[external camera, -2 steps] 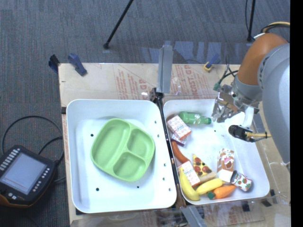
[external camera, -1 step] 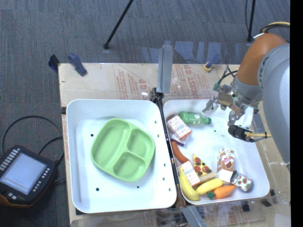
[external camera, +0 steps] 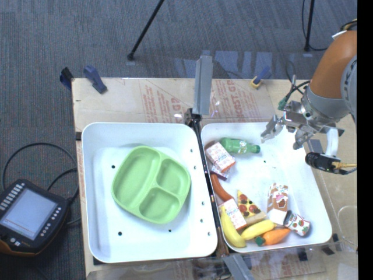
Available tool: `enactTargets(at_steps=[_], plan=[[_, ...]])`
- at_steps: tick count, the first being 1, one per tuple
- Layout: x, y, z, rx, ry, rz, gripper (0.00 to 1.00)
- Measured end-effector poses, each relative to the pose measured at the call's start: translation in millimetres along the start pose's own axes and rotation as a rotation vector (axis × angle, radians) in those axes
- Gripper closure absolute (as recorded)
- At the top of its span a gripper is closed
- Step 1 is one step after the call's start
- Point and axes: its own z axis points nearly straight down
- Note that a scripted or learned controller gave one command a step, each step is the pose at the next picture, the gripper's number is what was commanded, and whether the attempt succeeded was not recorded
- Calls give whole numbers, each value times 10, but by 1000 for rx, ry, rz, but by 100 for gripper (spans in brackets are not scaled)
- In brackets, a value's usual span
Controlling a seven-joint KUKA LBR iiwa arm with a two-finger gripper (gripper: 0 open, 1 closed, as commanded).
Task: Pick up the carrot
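Camera view puts the carrot (external camera: 274,236) nearest you, at the front edge of the right bin (external camera: 303,174), lying on its side just beside a banana (external camera: 258,229) and touching a small patterned packet (external camera: 299,225). Behind it sit a pizza slice (external camera: 249,205) and a carton (external camera: 278,198), and further back a green bottle (external camera: 239,146). Your tool (external camera: 288,134) hangs over the far right of that bin, fingers spread and grasping nothing, well apart from the carrot. You look to be at the approach step: the next move calls for travel toward the front edge, then a descent lined up across the carrot, clear of the banana.
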Motion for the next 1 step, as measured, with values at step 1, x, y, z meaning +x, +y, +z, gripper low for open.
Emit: enactTargets(at_steps=[1], plan=[[235,117,169,0,0,-533,0]])
